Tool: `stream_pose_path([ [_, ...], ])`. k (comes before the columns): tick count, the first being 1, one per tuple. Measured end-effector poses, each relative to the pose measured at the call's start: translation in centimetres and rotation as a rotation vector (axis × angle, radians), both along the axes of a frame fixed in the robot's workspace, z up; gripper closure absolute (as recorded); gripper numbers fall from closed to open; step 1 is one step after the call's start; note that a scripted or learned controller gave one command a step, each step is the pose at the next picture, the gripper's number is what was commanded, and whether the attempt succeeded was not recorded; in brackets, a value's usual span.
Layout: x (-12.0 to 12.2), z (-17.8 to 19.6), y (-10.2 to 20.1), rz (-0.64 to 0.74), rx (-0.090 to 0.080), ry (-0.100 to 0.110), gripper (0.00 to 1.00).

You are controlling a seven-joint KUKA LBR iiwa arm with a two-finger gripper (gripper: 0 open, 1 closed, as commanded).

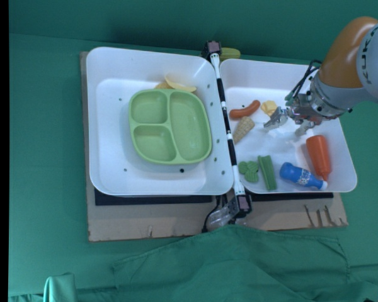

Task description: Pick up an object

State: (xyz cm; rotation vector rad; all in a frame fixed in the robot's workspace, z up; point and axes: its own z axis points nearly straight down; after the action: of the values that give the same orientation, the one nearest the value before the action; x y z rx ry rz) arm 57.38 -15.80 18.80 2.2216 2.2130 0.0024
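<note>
I am watching the gripper point(288, 120) hanging over the right bin point(340, 140), and I am taking that bin as my landmark for everything here; the two fingers are standing spread apart with nothing between them, one tip toward the bin's middle and the other nearer its right wall. Within the right bin, a toy hot dog point(244, 110) is lying in the upper left part, and a small yellow piece point(269, 107) is sitting just beside it, close to the left fingertip; a pale corn cob point(243, 129) is lying below the hot dog, near the bin's left wall. Along the bin's lower edge a green leafy piece point(249, 170) is touching a long green vegetable point(267, 172); a blue bottle point(302, 176) is lying on its side just right of those, and an orange bottle point(319, 156) is resting against the bin's right side, just below the gripper. I cannot tell which of these the arm is aiming for. Left of the right bin, the left bin point(107, 106) is carrying a green divided plate point(170, 127); a yellow chip-like piece point(178, 83) is peeking out from behind the plate's far rim. A yellow-green object point(230, 53) is sitting just outside the right bin's upper left corner.
</note>
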Motion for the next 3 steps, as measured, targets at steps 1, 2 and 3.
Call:
stream_pose_path([
  [1, 10.0, -0.2, 3.5, 0.008, 0.000, -0.008, 0.00],
  [2, 4.9, 2.3, 3.9, -0.002, 0.001, 0.003, 0.00],
  [3, 3.5, -0.3, -1.1, -0.003, 0.003, -0.006, 0.00],
])
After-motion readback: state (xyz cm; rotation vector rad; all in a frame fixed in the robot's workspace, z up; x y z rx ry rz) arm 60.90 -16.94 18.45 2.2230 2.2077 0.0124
